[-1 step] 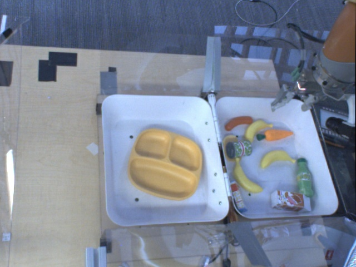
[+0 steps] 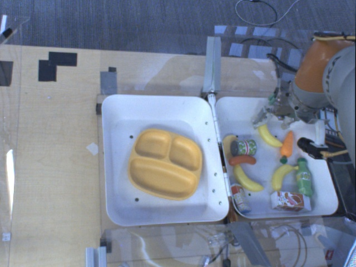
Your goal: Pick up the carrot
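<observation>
Bench (image 2: 55,149) pale wood; floor (image 2: 111,10) seemingly blue-grey carpet.

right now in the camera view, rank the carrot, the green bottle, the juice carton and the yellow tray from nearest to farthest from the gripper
Measured from the gripper:
1. carrot, just below it in the right bin
2. green bottle, lower, near the bin's right wall
3. juice carton, at the bin's bottom edge
4. yellow tray, across in the left bin
</observation>
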`<move>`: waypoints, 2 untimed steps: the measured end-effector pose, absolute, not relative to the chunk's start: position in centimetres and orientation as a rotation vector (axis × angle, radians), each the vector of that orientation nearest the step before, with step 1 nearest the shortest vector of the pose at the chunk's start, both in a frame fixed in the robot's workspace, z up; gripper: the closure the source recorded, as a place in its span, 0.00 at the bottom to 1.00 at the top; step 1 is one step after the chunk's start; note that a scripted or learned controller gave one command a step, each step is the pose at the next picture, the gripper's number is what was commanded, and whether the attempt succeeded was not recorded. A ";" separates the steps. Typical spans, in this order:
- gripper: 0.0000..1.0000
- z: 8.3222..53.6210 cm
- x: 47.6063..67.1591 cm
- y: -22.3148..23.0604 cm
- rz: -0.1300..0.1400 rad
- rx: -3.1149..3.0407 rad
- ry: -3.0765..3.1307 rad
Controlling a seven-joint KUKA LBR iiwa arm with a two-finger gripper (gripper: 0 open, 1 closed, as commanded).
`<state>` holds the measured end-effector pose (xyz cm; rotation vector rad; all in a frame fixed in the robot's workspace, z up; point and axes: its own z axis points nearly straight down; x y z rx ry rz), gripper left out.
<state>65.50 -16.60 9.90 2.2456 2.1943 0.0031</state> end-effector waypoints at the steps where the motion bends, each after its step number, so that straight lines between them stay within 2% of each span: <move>1: 0.00 8.9 54.7 -19.5 0.024 2.080 2.353; 2: 1.00 9.7 54.9 -19.7 0.023 2.074 2.348</move>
